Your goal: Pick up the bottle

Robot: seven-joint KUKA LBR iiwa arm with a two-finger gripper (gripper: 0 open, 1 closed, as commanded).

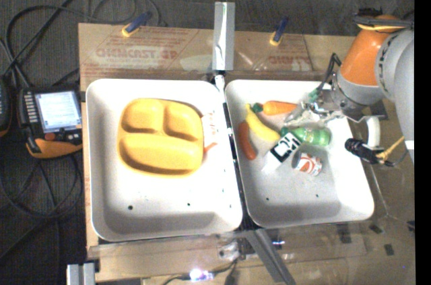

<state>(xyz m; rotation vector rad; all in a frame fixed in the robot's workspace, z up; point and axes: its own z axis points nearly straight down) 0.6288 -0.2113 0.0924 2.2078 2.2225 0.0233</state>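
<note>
Bottle: while the green bottle [311,136] lies on its side near the middle of the right bin [350,206], its label end [286,146] points toward 8 o'clock and it is hemmed in on several sides.
Crowding: banana [260,123] just beside it at 10 o'clock, carrot [278,107] at 11 o'clock, red-and-white can [308,164] touching or nearly so at 6 o'clock, sausage-like red piece [246,141] farther off at 9 o'clock.
Gripper: the gripper [315,106] hangs just above the bottle at 12 o'clock; whether it is wide or narrow I cannot tell.
Risk, wrong catch: closing here could likely trap the carrot or banana instead.
Risk, slip: a round, smooth bottle lying flat may roll or squirt out sideways.
Risk, shove: descending off-centre could push the bottle into the can.
Left bin: [108,209] carries a yellow divided tray [161,137], well apart, no hazard.
</note>
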